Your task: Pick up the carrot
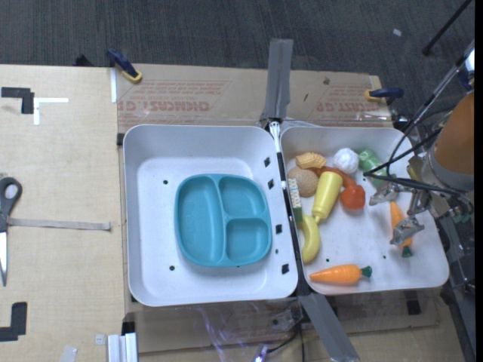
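Two toy carrots lie in the right bin (423, 277). One carrot (338, 274), orange with a green top, rests on its side near the bin's front wall. A second, smaller carrot (395, 214) with a green end sits at the right side of the bin, standing steeply. My gripper (400, 210) reaches in from the right and its two fingers sit on either side of this small carrot, shut on it. The arm's orange band (460, 138) is above.
Other toy food in the right bin: a yellow bottle (326, 194), a banana (309, 236), a red tomato (352, 196), a bread roll (304, 179), a white ball and a green piece. The left bin (143, 277) holds a blue divided plate (224, 219). Scissors lie far left.
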Robot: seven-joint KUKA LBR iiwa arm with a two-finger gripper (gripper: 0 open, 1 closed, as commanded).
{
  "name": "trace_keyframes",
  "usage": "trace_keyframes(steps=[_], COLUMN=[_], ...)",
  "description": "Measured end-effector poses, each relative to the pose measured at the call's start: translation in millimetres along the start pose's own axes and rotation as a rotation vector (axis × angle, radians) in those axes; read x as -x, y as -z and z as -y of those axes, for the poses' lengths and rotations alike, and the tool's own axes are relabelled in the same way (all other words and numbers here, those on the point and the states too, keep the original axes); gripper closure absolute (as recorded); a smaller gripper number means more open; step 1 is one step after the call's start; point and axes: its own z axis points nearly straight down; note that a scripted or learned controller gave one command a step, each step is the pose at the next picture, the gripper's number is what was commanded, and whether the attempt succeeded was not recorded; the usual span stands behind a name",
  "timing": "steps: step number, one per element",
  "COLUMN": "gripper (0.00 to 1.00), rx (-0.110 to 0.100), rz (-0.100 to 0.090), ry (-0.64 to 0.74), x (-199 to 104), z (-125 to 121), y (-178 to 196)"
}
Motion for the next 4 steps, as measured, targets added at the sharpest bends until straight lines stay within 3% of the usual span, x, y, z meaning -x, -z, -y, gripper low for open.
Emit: trace_keyframes(steps=[1,2,3,4], gripper=[1.00,1.00,0.00,0.00], rx=[-0.004,0.006,0.005,0.004], rz=[0.006,-0.008,-0.008,-0.007], ry=[0.002,-0.071,-0.071,-0.104], x=[3,-2,-2,-15], z=[0,-66,-66,-26], y=[11,53,53,81])
